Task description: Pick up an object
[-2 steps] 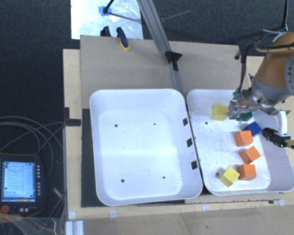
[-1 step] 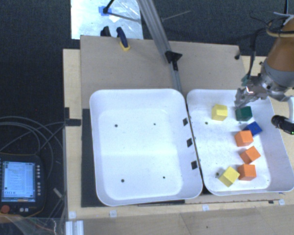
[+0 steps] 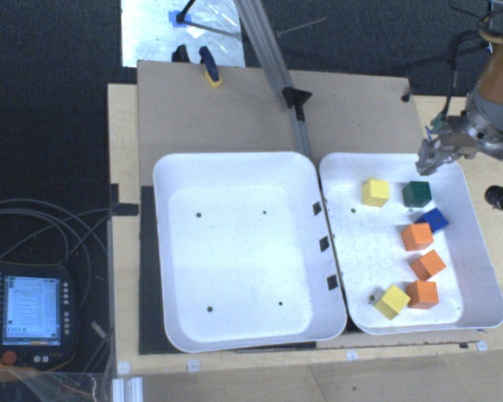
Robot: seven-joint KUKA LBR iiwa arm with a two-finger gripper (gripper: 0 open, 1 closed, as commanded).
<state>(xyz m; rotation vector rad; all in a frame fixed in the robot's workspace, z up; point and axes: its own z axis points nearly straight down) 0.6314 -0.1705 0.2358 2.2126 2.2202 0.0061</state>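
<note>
Below, dark carpet [image 3: 50, 99] surrounds the tan bench [image 3: 352, 107].

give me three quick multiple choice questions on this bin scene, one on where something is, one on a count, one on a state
1. Where do the blocks lie?
A. in the right bin
B. in the left bin
C. on the bench outside the bins

2. How many orange blocks are there?
A. one
B. three
C. five

3. Where is the gripper?
A. deep in the left bin
B. pressed on a yellow block
C. above the right bin's far edge, near the green block

Answers:
1. A, all lie within the right bin.
2. B, the orange blocks sit in a row.
3. C, the gripper hangs just beyond the green block.
</note>
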